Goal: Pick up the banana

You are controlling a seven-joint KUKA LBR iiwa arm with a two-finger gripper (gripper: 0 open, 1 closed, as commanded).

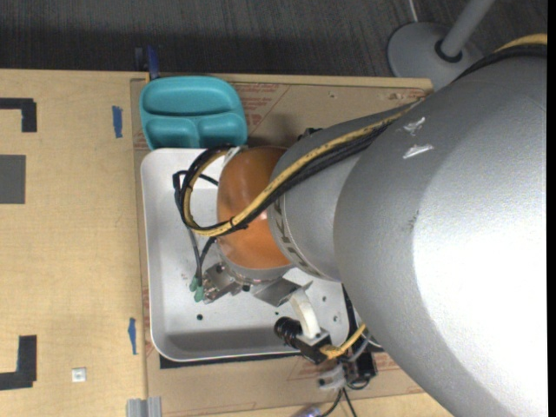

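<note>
My grey arm reaches in from the right and covers most of the left white bin. Its orange band hangs over the bin's middle. Below the band, the grey wrist housing with a small green connector points down toward the bin floor. The gripper sits beneath the wrist, hidden by the arm's own bulk. The bare strip of bin floor along the left and front walls holds nothing.
A teal plastic tray rests against the bin's far rim. Yellow and black cables loop out to the left of the wrist. The brown cardboard bench top spreads out to the left of the bin.
</note>
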